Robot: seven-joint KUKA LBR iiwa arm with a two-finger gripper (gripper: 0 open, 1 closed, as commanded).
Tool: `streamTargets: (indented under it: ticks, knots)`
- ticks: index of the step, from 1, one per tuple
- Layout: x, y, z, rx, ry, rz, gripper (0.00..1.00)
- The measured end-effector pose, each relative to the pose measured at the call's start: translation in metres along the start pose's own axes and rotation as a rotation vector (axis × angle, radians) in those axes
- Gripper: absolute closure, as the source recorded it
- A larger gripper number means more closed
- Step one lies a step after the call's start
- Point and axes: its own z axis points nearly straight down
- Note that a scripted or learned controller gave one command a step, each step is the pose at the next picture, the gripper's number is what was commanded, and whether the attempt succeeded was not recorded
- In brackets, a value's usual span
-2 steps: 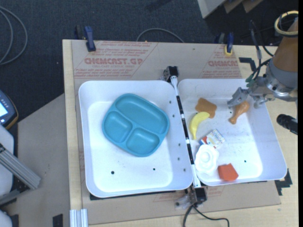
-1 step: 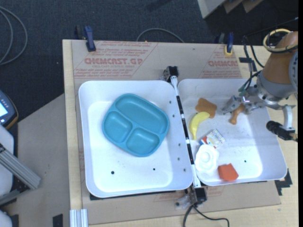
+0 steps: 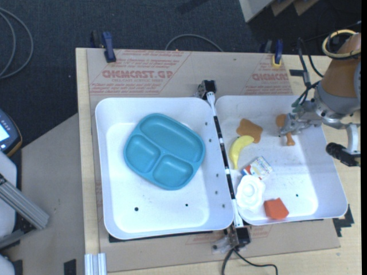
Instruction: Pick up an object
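Note:
My gripper (image 3: pixel 293 125) hangs over the far right part of the right bin (image 3: pixel 321 199), below the arm's orange band. A small orange-brown piece (image 3: pixel 289 140) shows right under it and another bit (image 3: pixel 280 120) at its left; whether either is held is unclear. Further left in this bin lie a brown chunk (image 3: pixel 250 129) and a yellow banana (image 3: pixel 241 148). Nearer the front are a small striped packet (image 3: pixel 259 166), a white round object (image 3: pixel 250 192) and an orange-red block (image 3: pixel 276 209).
The left bin (image 3: pixel 114 211) holds a blue divided plate (image 3: pixel 165 150), tilted toward its middle. A black rail with clamps (image 3: pixel 221 153) runs between the two bins. Blue clamps (image 3: pixel 106 40) pin the cardboard-covered bench at the back.

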Motion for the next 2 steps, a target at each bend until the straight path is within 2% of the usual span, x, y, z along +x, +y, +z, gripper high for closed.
streamTargets:
  ticks: [1,2]
  knots:
    - [0.083,0.001,0.013,0.004,0.001,-0.004,1.0]
    - [0.148,-0.054,-0.092,-0.005,0.002,-0.004,1.0]
